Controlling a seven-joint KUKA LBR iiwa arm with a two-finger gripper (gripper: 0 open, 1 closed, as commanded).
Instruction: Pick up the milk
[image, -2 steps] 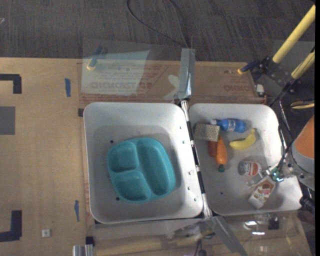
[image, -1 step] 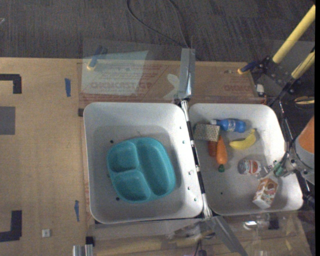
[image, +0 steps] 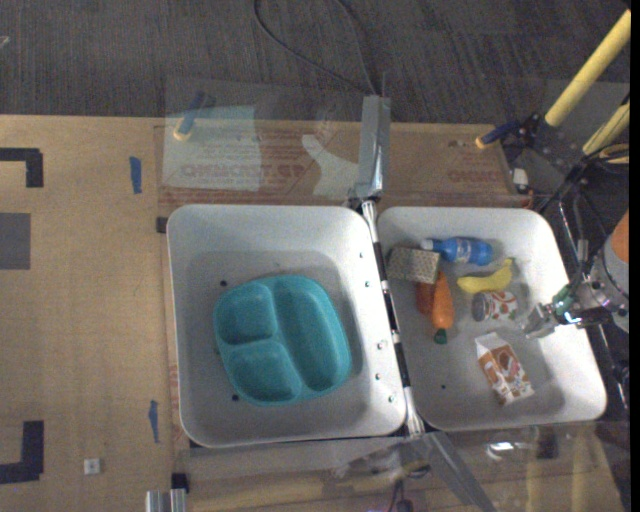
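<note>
Milk carton is seen lying flat, lower right of frame, long axis diagonal, below-left of the end effector; whether anything is gripped cannot be told.

One fixed camera looks down aslant on both bins.

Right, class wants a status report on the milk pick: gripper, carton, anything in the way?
Gripper over right bin's right side, nothing visibly held. Milk carton lying flat, below-left of gripper, untouched. Small can close above carton; no obstruction on top.
</note>
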